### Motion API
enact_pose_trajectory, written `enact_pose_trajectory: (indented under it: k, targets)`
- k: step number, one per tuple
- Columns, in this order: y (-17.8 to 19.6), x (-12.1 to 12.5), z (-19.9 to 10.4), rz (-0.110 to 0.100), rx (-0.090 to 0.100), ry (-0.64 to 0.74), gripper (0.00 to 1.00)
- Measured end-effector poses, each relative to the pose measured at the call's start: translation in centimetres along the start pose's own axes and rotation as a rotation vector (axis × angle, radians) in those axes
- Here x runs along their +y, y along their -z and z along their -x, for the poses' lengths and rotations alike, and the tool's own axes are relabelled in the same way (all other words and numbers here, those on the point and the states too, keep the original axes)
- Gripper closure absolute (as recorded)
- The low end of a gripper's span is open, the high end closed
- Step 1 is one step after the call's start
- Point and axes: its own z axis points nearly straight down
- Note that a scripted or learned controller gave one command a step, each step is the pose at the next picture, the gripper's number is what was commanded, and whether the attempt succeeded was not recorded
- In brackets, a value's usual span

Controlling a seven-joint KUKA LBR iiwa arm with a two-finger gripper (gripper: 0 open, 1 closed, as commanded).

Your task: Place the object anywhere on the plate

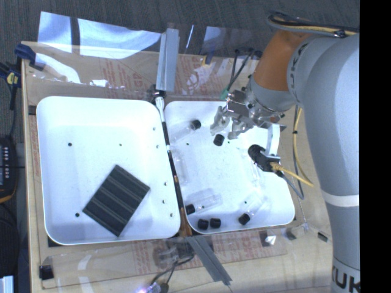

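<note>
Wooden bench (91,267); pincer (227,127) over the right bin (278,215), grip indiscernible; small black object (219,140) probably light, rigid; pinch its sides.

Two white bins (55,112) — the left one bears a dark grey ribbed plate (116,199); small black pieces (209,223) dot the right bin's near edge.

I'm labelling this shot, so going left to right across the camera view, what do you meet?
Left bin → dark ribbed plate → divider between the bins → right bin → gripper → arm.
</note>
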Motion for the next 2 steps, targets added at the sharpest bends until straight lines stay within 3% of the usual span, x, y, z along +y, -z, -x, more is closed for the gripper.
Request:
enact_pose_trajectory:
  k: [1,2]
  targets:
    - [1.5,1.8,-8.7,0.001,-0.001,-0.246,1.00]
    - [8.6,1.1,-14.6,0.001,-0.001,-0.312,1.00]
